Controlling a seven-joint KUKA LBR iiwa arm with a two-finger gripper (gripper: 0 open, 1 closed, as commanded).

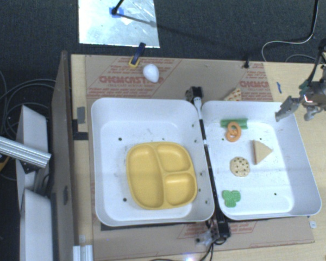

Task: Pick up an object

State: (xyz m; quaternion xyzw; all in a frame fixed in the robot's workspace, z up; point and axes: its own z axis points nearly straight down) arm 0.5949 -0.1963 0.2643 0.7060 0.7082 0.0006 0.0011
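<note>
I see the hand (pixel 306 105) over the right bin's (pixel 301 170) far right corner, its fingers spread wide with nothing between them. In that bin lie an orange ring (pixel 233 132) on a green piece (pixel 233 123), a wedge (pixel 260 150), a cookie (pixel 239 166) and a green leafy piece (pixel 231 198). A yellow divided tray (pixel 161 174) fills the left bin (pixel 108 145).

Robotics lab test cell, not home or kitchen. Evidence: two shallow white bins (pixel 152 105) set side by side on surface lined with printed cardboard sheet (pixel 168 72); black cables (pixel 11 99) looped over dark carpet at left; aluminium extrusion bar (pixel 19 150) on white stand; reflective metal plate (pixel 118 14) on floor beyond bench; play-food pieces such as toy cookie (pixel 239 166) and yellow compartment tray (pixel 161 174) as test props.
</note>
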